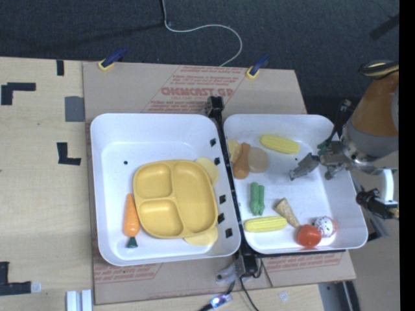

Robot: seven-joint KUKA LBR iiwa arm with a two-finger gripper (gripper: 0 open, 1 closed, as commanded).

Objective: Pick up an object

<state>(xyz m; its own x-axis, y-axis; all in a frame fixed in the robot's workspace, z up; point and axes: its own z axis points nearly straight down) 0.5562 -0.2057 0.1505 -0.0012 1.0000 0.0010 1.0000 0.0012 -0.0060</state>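
Hovered gripper (312, 165) w/ fingers apart, nothing btwn, over right bin (337, 235) at 3 o'clock, prob. lining up on corn cob (279, 144) at 11.

A dark grey carpeted floor (78, 11) lay beyond the pale wooden bench (32, 173), crossed by a thin white cable (214, 28), while a brown cardboard sheet (188, 86), clipped at its far corners, covered the benchtop.
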